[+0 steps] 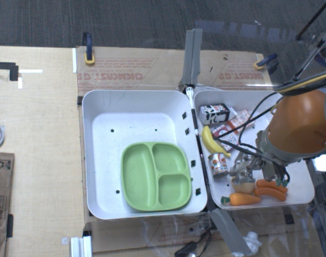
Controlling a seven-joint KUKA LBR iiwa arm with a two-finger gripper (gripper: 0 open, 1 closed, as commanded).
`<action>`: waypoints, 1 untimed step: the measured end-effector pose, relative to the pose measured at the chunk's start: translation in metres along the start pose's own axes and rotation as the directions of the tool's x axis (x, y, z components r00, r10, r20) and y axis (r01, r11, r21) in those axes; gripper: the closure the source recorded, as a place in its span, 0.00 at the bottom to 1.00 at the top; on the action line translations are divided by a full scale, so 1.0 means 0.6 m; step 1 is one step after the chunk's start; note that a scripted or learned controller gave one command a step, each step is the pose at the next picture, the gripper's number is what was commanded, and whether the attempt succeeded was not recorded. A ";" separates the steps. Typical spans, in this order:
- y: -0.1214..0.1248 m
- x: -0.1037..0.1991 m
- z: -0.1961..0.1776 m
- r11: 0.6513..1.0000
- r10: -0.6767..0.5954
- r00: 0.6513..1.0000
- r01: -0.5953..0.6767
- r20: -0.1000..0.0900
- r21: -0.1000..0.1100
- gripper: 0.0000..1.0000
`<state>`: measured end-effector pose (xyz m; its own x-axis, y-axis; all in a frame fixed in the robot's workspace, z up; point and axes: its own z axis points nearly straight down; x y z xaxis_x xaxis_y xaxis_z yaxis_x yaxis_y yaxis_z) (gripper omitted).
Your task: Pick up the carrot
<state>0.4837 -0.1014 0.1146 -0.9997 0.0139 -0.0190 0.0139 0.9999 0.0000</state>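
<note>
Left bin (93,143) holds a green divided plate (156,175) near its front edge. Right bin (308,194): milk carton (214,113) at back, banana (211,141) and small can (219,165) by its left wall. Carrot (244,199) lies at the front edge, another orange carrot-like piece (271,190) just right of it. Gripper (247,171) hangs just above the carrot; can't tell its state.
</note>
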 end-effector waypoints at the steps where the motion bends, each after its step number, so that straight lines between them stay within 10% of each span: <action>1: 0.002 -0.079 0.039 0.959 -0.285 0.959 0.285 -0.014 -0.006 1.00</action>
